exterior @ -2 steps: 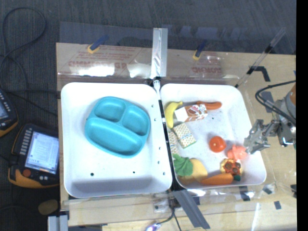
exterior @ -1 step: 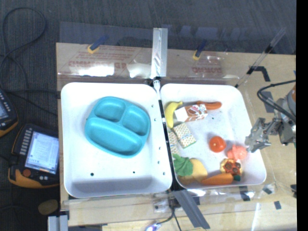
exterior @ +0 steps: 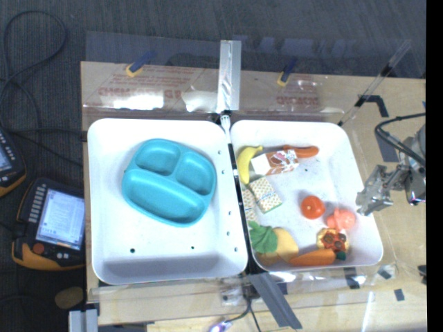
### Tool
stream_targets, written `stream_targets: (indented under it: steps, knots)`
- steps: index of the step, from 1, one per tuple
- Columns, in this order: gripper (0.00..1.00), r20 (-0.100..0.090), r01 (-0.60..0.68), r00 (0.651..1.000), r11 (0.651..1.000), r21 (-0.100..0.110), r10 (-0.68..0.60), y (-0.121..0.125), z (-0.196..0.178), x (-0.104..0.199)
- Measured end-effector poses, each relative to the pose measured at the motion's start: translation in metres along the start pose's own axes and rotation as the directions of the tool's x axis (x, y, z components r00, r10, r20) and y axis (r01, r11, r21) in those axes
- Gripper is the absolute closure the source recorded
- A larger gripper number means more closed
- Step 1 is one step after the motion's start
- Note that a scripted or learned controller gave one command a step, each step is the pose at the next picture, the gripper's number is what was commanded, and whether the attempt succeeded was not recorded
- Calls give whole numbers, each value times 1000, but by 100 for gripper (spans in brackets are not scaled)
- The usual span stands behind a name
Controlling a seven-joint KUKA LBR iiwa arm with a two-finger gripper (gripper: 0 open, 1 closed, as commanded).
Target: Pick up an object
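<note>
My gripper (exterior: 372,200) hangs just outside the right rim of the right bin (exterior: 346,140), open, with nothing between its fingers. The bin holds several toy foods. A red tomato (exterior: 312,206) and a pink peach (exterior: 341,218) lie closest to the gripper, to its left. A yellow banana (exterior: 245,162), a white and orange carton (exterior: 277,160) and a checkered box (exterior: 266,194) lie further left. Along the front wall are a green leafy piece (exterior: 261,236), a yellow piece (exterior: 284,241), an orange carrot (exterior: 313,258) and a multicoloured piece (exterior: 332,239).
The left bin (exterior: 111,247) holds a blue divided plate (exterior: 169,180). A metal divider post (exterior: 229,75) stands behind the seam between the bins. A handheld pendant (exterior: 52,223) lies left of the bench. Cables run at the right edge near the arm.
</note>
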State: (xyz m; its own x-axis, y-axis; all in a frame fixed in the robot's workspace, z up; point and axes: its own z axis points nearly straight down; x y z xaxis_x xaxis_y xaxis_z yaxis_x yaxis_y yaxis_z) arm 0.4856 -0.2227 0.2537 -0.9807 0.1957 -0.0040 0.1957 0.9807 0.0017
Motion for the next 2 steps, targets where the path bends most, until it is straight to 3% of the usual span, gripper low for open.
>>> stream_targets:
  steps: [2]
  knots:
    - [100,-1,-169,986,986,0,169,0,-14,0]
